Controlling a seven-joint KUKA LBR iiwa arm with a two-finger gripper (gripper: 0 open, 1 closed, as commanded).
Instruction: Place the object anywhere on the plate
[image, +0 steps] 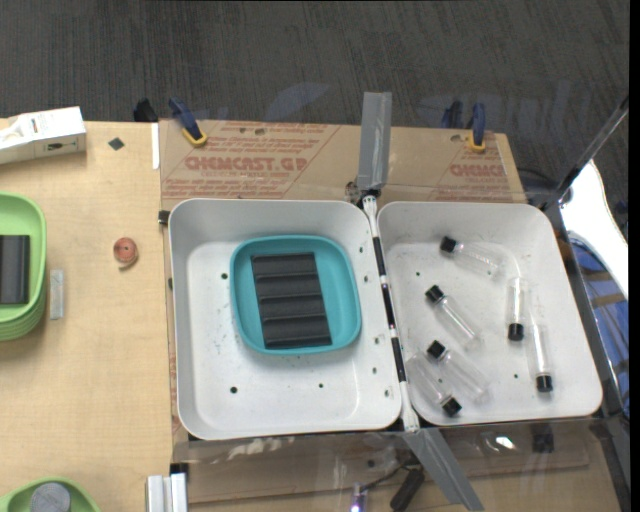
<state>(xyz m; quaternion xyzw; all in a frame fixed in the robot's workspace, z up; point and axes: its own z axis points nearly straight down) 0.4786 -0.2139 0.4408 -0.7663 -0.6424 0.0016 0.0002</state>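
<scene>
- Clear vials (452, 312) are lying scattered in the right bin (560, 250), beside the teal plate (345, 300).
- Gripper state — I cannot tell.
- Judging: picking one isolated vial across its body is looking safest.

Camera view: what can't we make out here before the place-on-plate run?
- Clear vials in the right bin: the glass blends into the white floor, so the exact count is uncertain; black caps show best.
- Dark ridged insert on the teal plate: what it is can't be told.
- Green tray: cut off by the left edge.
- Grey-green lid: cut off by the bottom edge.
</scene>
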